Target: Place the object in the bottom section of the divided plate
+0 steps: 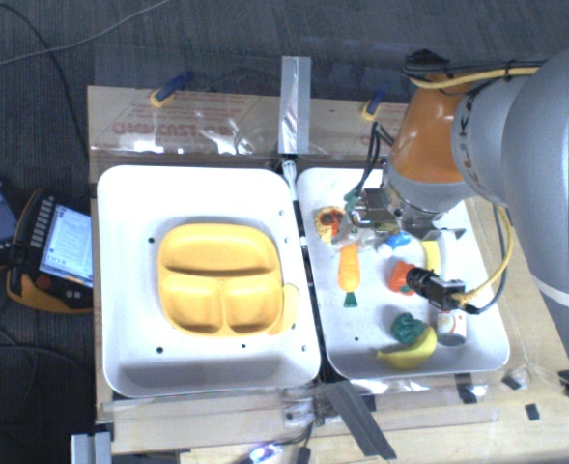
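Over the right white bin [487, 351] hangs the tool [369, 213], beside a small orange-and-yellow toy [328, 222]; whether it is spread or closed I cannot tell. Just below lies the orange plastic carrot with a green tip [348, 271], the likeliest pick: probably light, stiff and slick, best pinched across its middle. Its goal, the yellow divided plate [216, 276], sits in the left white bin [129, 356].

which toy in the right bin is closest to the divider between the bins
The carrot, orange with a green tip, lying lengthwise beside the divider; the banana and the other toys lie farther right.
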Available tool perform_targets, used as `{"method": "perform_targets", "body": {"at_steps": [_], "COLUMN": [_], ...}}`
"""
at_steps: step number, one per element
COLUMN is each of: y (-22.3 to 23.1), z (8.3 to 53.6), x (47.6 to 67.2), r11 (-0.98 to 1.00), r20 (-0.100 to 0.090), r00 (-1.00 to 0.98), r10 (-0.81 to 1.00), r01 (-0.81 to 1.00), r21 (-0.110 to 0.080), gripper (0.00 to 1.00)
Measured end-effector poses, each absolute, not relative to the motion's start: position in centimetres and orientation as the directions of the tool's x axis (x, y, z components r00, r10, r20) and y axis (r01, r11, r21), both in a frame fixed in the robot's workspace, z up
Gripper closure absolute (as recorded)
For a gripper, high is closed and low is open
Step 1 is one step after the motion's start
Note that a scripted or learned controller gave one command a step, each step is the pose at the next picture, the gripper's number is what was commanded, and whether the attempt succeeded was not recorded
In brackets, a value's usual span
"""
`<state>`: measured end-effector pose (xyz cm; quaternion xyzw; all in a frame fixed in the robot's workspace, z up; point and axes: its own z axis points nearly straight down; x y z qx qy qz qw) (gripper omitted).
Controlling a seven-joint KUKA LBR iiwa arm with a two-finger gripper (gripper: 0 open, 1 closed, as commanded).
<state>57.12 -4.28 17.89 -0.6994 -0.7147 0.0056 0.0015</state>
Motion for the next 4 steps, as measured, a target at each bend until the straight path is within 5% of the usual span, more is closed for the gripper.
{"method": "perform_targets", "body": {"at_steps": [1,2,3,4], "y": [1.2,7.5,14.1,14.1], "z": [17.8,17.8,32.6,32.6], "x": [61.9,56.9,56.3,56.3], "r11": [0.007,-0.097,-0.118,-0.119], "r20": [-0.003,-0.003,-0.005,-0.005], "r00": [-0.007,0.097,0.118,0.119], "r10": [1.000,0.995,0.993,0.993], "r01": [1.000,0.995,0.993,0.993], "r21": [-0.009,-0.012,0.000,-0.001], "gripper": [1.00,1.00,1.00,0.00]}}
